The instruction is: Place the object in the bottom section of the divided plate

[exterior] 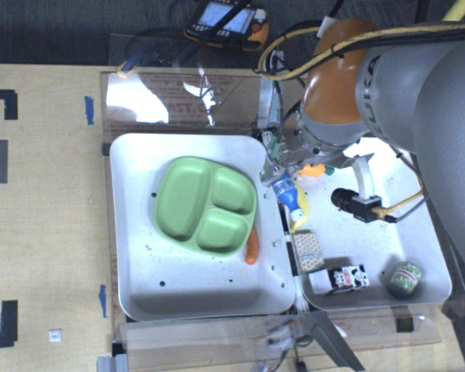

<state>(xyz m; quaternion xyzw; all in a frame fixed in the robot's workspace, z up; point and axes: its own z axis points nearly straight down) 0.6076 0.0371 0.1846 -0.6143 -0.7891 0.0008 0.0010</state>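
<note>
The green divided plate (184, 198) lies in the left bin (139, 270), with one large section on its left and two smaller ones on its right. An orange carrot-shaped piece (252, 246) rests on the bin floor against the plate's lower right rim. My gripper (279, 167) hangs over the wall between the two bins, just right of the plate. A blue and yellow object (291, 200) sits directly below the gripper, along the left edge of the right bin. The wrist hides where the two meet, so a hold cannot be made out.
The right bin (426, 239) holds a patterned block (308, 248), a black-and-white box (347, 277), a green round item (404, 279) and a small orange piece (314, 171). The arm's bulk covers that bin's upper right. A handheld screen (225, 18) lies beyond the bins.
</note>
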